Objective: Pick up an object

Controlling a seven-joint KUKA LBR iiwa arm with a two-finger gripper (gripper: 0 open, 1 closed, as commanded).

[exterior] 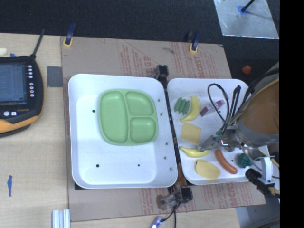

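Two white bins sit side by side on the tabletop [33,170], and the hand [212,142] is low inside the right bin [183,87], reaching in from the arm [263,113] at the right edge. Whether the hand is spread or pressed together I cannot tell, since its tip is small and blurred against the bin floor; nothing shows clearly between its parts. Its tip lies just above a small banana [194,151] and beside a yellow cheese slice [191,132]. Just right of the banana lies a red sausage [225,161], with a pale yellow chip-shaped piece [207,169] below them near the bin's front wall. A teal object [243,160] sits by the sausage at the arm's base. Farther up the bin rest a larger banana [194,108], green pea pods [181,105] touching its left side, and a small purple item [207,110]. Black cables [223,101] loop over that area. The left bin [80,165] holds a green divided plate [128,116]. A teach pendant [19,96] lies well apart on the far left.
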